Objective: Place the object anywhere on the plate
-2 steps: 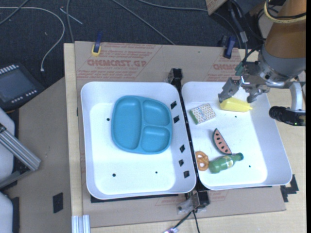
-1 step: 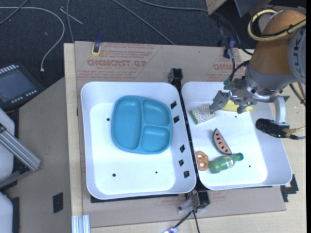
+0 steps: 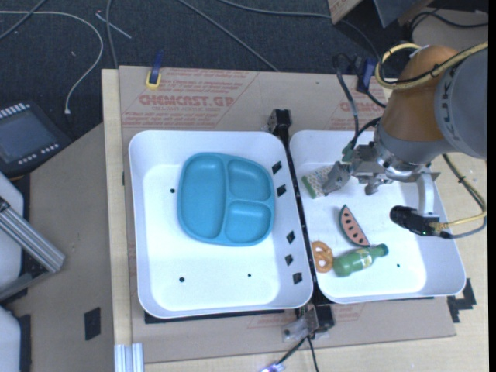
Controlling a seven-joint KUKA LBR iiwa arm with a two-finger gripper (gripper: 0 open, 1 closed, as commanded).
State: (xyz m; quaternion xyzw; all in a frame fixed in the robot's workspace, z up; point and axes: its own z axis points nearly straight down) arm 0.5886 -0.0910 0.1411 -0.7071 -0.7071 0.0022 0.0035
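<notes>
The plate [image 3: 226, 198] is a light blue, rounded-rectangular dish split into three compartments, one long section on its left side and two smaller ones on its right; it lies flat in the left bin [image 3: 155, 270], toward that bin's upper half, with bare white floor around it. To the right of the plate, across the dark divider between the bins, the right bin [image 3: 434, 277] holds the loose objects: a watermelon slice [image 3: 350, 225], red-orange with dark seeds and a curved rind, lying nearest the middle of that bin; a green bottle [image 3: 358, 260] lying on its side farther from the plate's upper edge; a brown pretzel [image 3: 322, 256] touching or just beside the bottle on the side nearer the plate; and a pale green packet [image 3: 316, 184] close to the divider, its details too blurred to make out. The end effector [image 3: 341, 175] hangs over the right bin just beside that packet; its fingers are small and grey against the white, and how far apart they stand cannot be told, nor is any object seen between them. The arm [image 3: 422, 107] is cut off at the edge farthest from the plate; both bins sit on a cardboard-covered desk [image 3: 209, 91].
</notes>
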